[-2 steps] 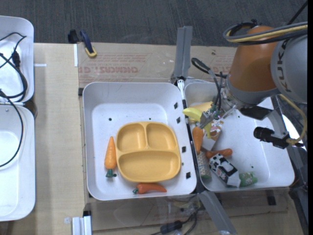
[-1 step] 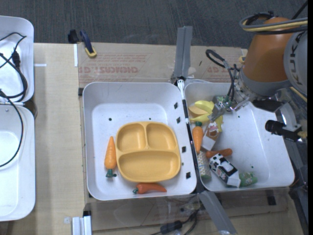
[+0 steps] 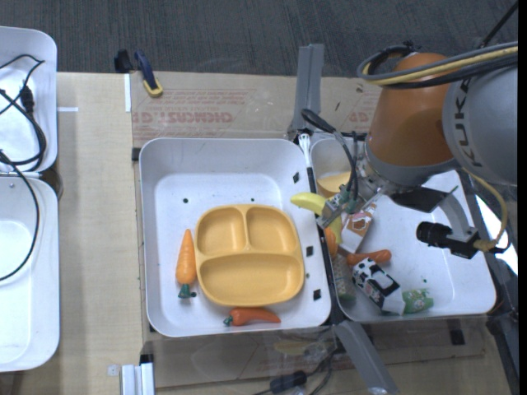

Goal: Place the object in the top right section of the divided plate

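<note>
A yellow divided plate [image 3: 250,256] lies in the left bin [image 3: 165,220]; its top right section [image 3: 272,229] has nothing in it. A yellow banana [image 3: 307,202] lies over the wall between the two bins, just up and right of the plate. My gripper [image 3: 336,211] hangs under the orange-banded wrist [image 3: 412,118] at the left edge of the right bin [image 3: 473,299], right against the banana's right end. The arm hides much of the gripper.
An orange carrot [image 3: 186,257] lies left of the plate and a red-orange pepper [image 3: 254,316] below it. The right bin holds a small carton [image 3: 356,227], a cow-patterned toy [image 3: 375,282], an orange piece [image 3: 366,258] and a green item [image 3: 418,301]. A black knob [image 3: 432,234] juts from the arm.
</note>
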`<state>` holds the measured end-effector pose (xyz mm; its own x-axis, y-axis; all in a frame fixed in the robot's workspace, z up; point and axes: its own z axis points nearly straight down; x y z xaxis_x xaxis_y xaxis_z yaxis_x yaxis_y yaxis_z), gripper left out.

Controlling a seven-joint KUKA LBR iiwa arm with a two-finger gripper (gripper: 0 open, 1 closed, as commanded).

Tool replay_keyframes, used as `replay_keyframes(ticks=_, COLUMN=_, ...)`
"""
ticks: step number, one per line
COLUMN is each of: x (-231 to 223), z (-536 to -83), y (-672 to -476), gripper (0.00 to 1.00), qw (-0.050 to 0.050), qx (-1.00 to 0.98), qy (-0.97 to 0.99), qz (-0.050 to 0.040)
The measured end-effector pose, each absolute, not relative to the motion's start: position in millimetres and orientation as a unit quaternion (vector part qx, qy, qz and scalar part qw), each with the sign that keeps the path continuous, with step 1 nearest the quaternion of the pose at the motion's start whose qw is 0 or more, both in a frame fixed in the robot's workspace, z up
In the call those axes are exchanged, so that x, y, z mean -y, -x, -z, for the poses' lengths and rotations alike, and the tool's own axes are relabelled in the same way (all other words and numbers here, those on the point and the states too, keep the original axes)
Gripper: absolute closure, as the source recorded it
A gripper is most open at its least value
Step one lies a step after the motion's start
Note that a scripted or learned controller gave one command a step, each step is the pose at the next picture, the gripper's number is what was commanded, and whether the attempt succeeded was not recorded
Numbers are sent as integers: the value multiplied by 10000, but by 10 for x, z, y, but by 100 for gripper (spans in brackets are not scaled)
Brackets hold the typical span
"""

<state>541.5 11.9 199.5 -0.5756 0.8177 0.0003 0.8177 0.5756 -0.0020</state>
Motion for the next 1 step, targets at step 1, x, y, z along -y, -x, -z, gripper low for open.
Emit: replay_keyframes(ticks=1, x=-483, z=-1911, y=-5493, gripper=100, qw=2, qx=9419, qy=3358, qz=-5)
